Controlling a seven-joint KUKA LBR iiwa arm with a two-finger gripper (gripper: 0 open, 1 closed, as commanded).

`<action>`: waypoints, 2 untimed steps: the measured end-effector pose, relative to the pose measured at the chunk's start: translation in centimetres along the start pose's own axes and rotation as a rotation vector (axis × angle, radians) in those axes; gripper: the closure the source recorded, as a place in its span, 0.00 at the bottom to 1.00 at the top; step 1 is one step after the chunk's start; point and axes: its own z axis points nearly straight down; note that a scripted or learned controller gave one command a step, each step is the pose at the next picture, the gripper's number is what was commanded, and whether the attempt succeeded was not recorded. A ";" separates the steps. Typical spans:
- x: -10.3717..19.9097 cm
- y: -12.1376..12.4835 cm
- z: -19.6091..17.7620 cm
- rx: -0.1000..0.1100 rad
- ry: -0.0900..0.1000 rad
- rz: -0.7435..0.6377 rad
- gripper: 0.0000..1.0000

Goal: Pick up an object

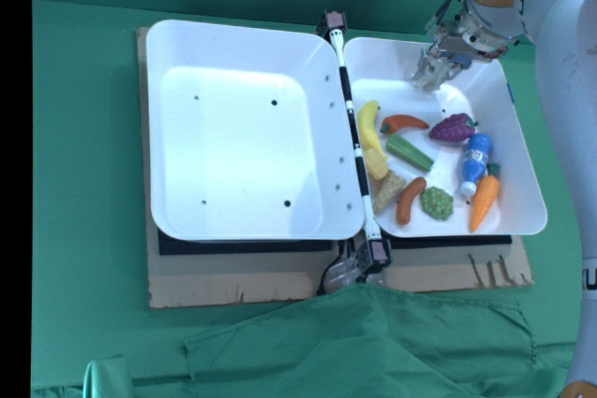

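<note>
Bench: green cloth (84,200) is lying under two white bins.
Left bin (168,42): sitting beside the right bin.
Right bin (522,200): holding one banana (369,128), one grape bunch (452,128), one bottle (474,161), one carrot (483,200), one sausage (409,200).
Gripper (431,75): hovering over the right bin's far part, well apart from the items; jaw state unclear.

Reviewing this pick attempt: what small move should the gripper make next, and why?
Probably shift toward the purple grapes and descend. The gripper hangs over bare floor at the right bin's far end, nothing between its fingers, and the grapes look nearest.
</note>
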 end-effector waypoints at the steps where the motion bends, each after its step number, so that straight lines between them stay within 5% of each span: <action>1: 2.7 0.2 -3.2 -0.018 0.000 -0.003 1.00; 2: -1.5 0.2 0.0 0.006 0.025 -0.008 1.00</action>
